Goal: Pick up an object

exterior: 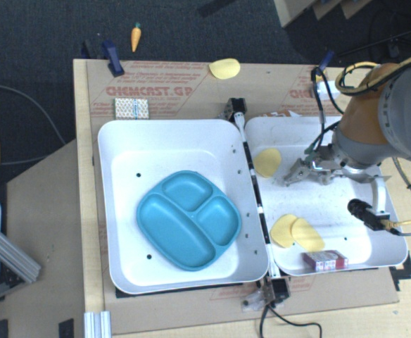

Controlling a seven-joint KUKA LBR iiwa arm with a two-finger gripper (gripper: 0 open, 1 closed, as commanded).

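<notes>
Right bin (374,255): arm reaches in from the right, orange band above the wrist. Gripper (294,174) sits low over the bin's upper middle, tip pointing left toward the divider between the bins. Whether the pincer is spread or pressed together cannot be told at this angle. Nothing is seen pinched in it.

Nearest thing: pale yellow disc (267,162), lying flat on the bin floor by the left wall, upper part of the bin. It lies just beside the gripper tip, to the left and slightly further back. A narrow strip of white floor shows between them, so they appear apart rather than touching.

Also in the right bin, near the front: two overlapping yellow discs (296,233), well apart from the gripper, and a small red-and-white box (325,260) against the front wall, just in front of them.

Left bin (121,136): blue divided plate (188,219) lies flat at centre, three compartments, set at a slant.

On the bench behind the bins: another yellow disc (224,69), a small patterned packet (131,108) and a blue clip (112,58). A small toy carrot (136,37) lies on the dark floor beyond the bench edge.
</notes>
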